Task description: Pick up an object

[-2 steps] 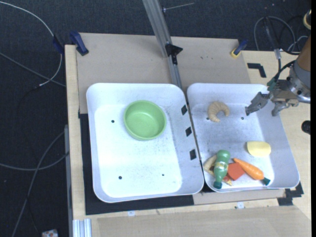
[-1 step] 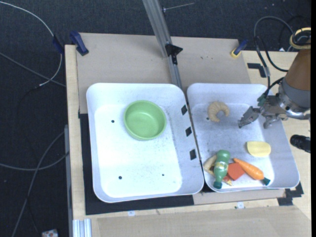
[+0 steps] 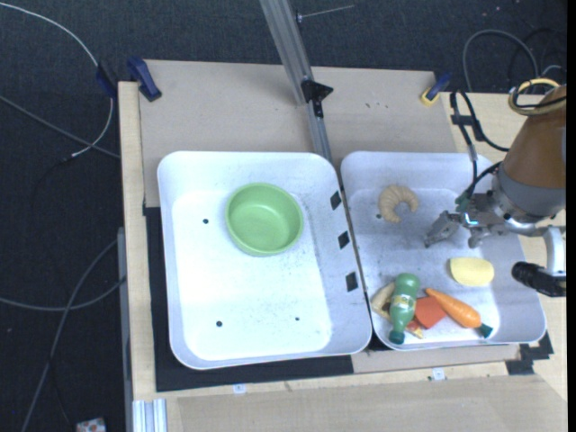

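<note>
My gripper [image 3: 453, 230] hangs over the right bin [image 3: 364, 178], its fingers spread apart with nothing between them. A tan croissant [image 3: 397, 200] lies to its upper left. Just below and right of the gripper rests a yellow lemon-like piece [image 3: 472, 271]. An orange carrot [image 3: 455, 309], a red piece [image 3: 428, 312] and a green and yellow vegetable [image 3: 402, 299] are heaped at the bin's near edge.
The left bin [image 3: 193, 331] holds a green bowl [image 3: 264, 218]. A metal pole [image 3: 290, 43] slants from the top down to the gap between the bins. Blue clamps [image 3: 142, 77] sit at the bench's far corners. Cables [image 3: 472, 120] trail at the right.
</note>
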`<state>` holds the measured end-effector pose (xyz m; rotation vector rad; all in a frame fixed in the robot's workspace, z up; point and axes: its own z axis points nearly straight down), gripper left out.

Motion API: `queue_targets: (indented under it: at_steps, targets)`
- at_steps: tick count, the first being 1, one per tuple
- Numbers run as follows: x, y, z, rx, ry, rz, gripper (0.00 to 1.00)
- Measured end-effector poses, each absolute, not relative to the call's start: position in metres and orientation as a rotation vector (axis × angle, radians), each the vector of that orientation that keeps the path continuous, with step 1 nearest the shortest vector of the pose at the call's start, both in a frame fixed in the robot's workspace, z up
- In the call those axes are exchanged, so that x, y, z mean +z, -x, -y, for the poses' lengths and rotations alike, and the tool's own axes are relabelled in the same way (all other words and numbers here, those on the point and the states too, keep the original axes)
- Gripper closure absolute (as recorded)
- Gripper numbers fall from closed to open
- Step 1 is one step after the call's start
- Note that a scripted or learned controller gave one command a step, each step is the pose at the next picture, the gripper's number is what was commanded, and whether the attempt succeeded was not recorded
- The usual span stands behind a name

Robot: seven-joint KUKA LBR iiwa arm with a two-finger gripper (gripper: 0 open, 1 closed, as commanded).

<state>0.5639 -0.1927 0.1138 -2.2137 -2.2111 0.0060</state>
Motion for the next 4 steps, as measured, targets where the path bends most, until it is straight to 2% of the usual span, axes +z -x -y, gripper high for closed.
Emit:
queue_targets:
  at_steps: [1, 2, 3, 4]
  targets:
    - [0.095, -0.563, 0.192, 0.006, 2.212, 2.21, 0.0]
    - [0.108, -0.565, 0.191, -0.001, 2.214, 2.213, 1.0]
    - [0.155, -0.572, 0.188, -0.006, 2.224, 2.226, 1.0]
    - [0.214, -0.567, 0.196, -0.008, 2.228, 2.225, 1.0]
